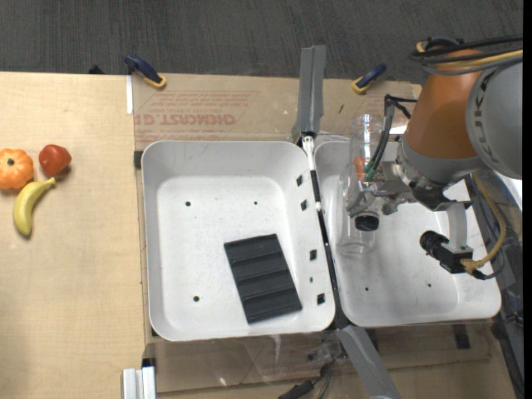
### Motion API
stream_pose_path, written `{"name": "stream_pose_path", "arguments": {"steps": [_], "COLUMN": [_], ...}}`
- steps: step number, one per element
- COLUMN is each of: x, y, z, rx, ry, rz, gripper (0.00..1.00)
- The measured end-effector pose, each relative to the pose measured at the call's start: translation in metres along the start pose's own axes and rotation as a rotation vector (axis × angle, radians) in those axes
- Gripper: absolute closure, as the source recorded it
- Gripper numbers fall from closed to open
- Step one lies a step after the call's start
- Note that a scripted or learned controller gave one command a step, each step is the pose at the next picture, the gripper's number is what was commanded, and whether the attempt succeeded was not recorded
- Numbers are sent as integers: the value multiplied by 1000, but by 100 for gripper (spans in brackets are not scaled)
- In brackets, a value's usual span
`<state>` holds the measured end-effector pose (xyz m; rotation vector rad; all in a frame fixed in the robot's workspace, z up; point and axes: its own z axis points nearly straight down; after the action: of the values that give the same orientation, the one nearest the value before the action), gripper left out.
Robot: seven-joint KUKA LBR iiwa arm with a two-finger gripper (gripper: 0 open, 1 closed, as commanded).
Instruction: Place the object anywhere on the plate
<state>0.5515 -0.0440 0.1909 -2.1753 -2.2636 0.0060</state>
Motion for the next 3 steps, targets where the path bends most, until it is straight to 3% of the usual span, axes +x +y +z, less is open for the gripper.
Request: {"name": "stream_pose_path", "arguments": {"steps": [1, 2, 3], "x": [-1, 55, 105], "y": [0, 15, -8], "z": [-8, 0, -52], "rx": [3, -1, -3], "ry": [-1, 0, -1], "rz": [0, -337, -698], "gripper": [100, 100, 100]}}
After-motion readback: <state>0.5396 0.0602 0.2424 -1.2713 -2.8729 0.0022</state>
